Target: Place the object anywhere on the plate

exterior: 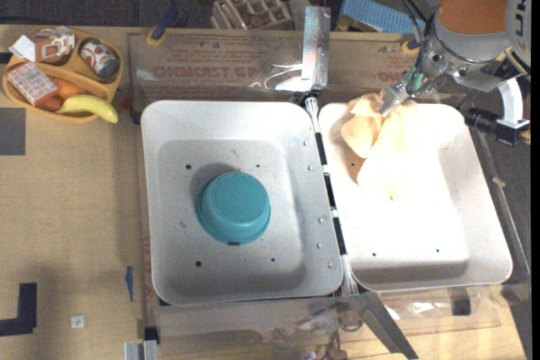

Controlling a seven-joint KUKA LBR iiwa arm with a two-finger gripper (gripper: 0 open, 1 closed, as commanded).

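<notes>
A teal round plate (234,206) lies in the middle of the left white bin (169,131). A pale cream cloth (375,143) hangs in the far left part of the right bin (472,257), pulled up to a peak at its top. My gripper (395,99) is at that peak, above the right bin's far edge, with its fingers pinched on the cloth's upper corner. The cloth's lower part drapes down toward the bin floor. The plate is well to the left of the gripper, across the divide between the bins.
A yellow tray (25,93) with a banana (90,106) and snack packs sits on the bench at the far left. A shiny metal bar (315,46) stands behind the gap between the bins. Cables and boxes lie beyond the bench.
</notes>
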